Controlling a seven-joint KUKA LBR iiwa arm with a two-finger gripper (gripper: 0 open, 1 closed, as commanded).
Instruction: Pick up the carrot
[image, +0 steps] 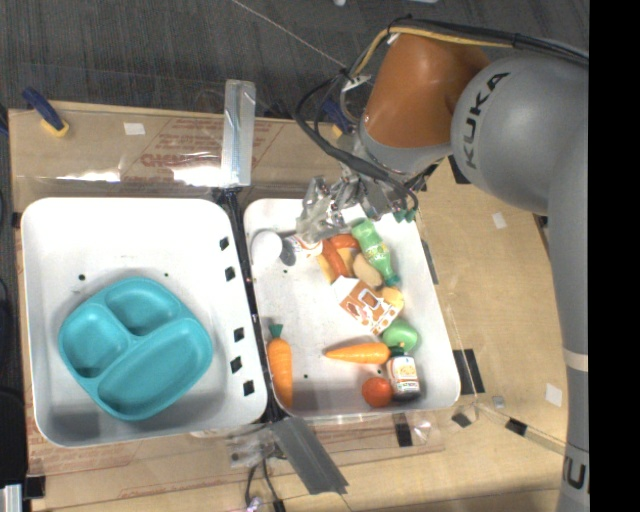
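Note:
Two carrots lie in the right bin (300, 300). One carrot (281, 370) with a green top runs along the bin's left wall near the front. The other carrot (357, 352) lies crosswise near the front right, beside a green fruit (400, 335). My gripper (320, 215) hangs over the bin's back edge, above a pile of toy food and well behind both carrots. Nothing is visibly held in it.
The pile holds a green bottle (368, 242), a red-orange piece (338, 256), an orange-and-white box (362, 305), a small jar (404, 375) and a tomato (377, 392). A teal divided plate (135, 345) sits in the left bin (60, 230). The arm's cables hang over the right bin's back.

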